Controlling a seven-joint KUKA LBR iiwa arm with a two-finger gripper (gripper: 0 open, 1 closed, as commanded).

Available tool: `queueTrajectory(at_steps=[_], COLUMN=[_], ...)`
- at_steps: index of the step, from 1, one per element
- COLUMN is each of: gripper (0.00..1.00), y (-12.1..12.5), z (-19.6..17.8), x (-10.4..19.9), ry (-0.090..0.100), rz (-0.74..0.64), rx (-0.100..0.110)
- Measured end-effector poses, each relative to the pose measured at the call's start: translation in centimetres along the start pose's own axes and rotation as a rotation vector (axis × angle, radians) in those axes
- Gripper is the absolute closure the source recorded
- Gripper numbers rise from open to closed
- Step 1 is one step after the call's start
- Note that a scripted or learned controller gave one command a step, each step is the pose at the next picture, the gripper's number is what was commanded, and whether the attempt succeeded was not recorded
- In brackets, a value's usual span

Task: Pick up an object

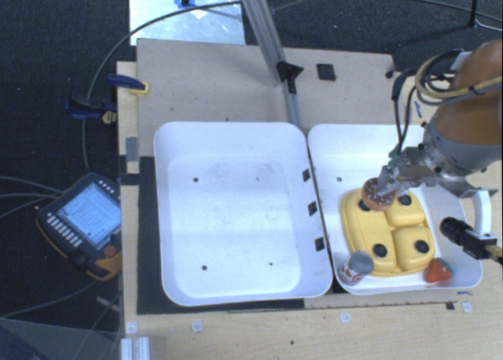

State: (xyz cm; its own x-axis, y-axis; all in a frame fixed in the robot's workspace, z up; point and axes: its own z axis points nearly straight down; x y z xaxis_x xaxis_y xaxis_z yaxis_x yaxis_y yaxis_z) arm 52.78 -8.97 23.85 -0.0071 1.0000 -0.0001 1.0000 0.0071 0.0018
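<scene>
From my screen, the pendant (82, 225) lies off the tabletop's (220, 83) left edge. The left bin (236, 134) sits beside the right bin (338, 146). In the right bin, a grey cup (359, 265) lies at the yellow tray's (393, 240) lower left corner. A brown ring (376, 195) rests on the tray's upper left, directly under the gripper (387, 184); I cannot tell whether the fingers are clenched. A red piece (438, 273) sits at the tray's lower right.

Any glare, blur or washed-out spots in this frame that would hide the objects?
Camera view: both white bins are bright, nearly washed out; the gripper looks slightly soft over the yellow block; a glaring reflective patch sits top left; the objects stay readable.
</scene>
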Motion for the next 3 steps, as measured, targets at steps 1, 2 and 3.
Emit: queueTrajectory(at_steps=[1,2,3], gripper=[1.00,1.00,1.00], y=[-0.1,-0.6,-1.4], z=[-0.5,-0.9,-0.3], x=[6.0,11.6,17.5], ry=[0.002,0.001,0.002], rz=[-0.005,-0.003,-0.003], rx=[0.000,0.000,0.001])
